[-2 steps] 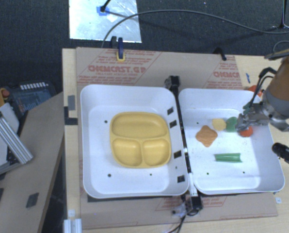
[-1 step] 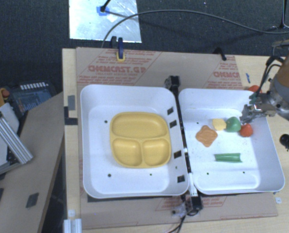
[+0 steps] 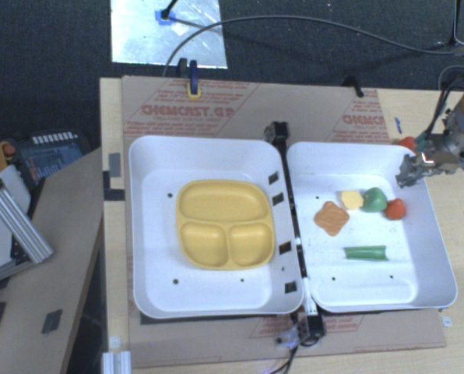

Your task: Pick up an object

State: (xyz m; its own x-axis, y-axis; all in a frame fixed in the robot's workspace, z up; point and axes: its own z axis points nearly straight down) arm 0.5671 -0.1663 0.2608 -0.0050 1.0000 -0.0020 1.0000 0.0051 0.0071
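Step in hand: the approach, as I judged it. The end effector hung at the right rim of the right bin, above its upper right corner, and nothing was between its fingers.
End effector state: I could not tell whether it was spread or pressed together; it was small and partly blurred in the camera view.
Where the objects were: all loose pieces lay in the right bin, in its upper middle part. A pale yellow piece touched a green round piece; a red piece lay just beside the green one; an orange-brown piece lay near them on the left; a green long piece lay apart, below.
Next move, my judgement: the arm needed to travel left and down over one piece. The green long piece stood free and seemed easier; the cluster risked a touch on a neighbour.
Count: two white bins, five small pieces, one yellow tray with three compartments in the left bin, one arm.
Surface: the bins rested on a brown board.
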